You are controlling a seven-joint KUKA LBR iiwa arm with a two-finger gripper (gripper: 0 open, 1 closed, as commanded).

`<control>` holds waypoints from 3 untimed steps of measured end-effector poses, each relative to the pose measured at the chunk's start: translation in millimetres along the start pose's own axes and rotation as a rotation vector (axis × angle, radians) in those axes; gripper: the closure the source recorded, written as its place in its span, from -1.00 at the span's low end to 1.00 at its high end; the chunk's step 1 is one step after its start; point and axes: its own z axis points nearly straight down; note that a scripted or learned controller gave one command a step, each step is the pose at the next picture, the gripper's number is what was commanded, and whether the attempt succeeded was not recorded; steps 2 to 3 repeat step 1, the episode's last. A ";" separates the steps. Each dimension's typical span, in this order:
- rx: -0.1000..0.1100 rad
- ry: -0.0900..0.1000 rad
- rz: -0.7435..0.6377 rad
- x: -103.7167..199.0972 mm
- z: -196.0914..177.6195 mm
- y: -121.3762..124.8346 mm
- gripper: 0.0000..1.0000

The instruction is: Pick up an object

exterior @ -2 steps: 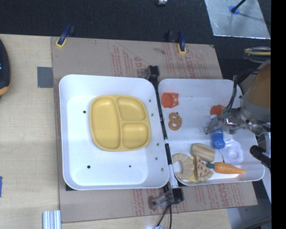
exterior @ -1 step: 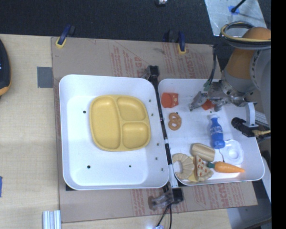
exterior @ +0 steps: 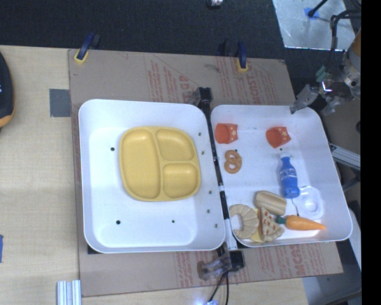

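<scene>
Toys look light and rigid; we favour gripping the blue bottle (exterior: 289, 177) across its middle. Claw (exterior: 317, 93), upper right: we cannot tell its state.

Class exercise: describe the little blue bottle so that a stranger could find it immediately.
Find the right-hand shallow white bin. Near its middle stands a small blue plastic bottle with a white cap, just above an orange toy carrot. It is that bin's one blue item.
</scene>
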 end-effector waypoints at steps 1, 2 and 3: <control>0.027 0.010 -0.001 28.0 137.3 -39.9 -1.00; 0.027 0.010 -0.001 28.0 137.3 -39.9 -1.00; 0.027 0.010 -0.001 28.0 137.3 -39.9 -1.00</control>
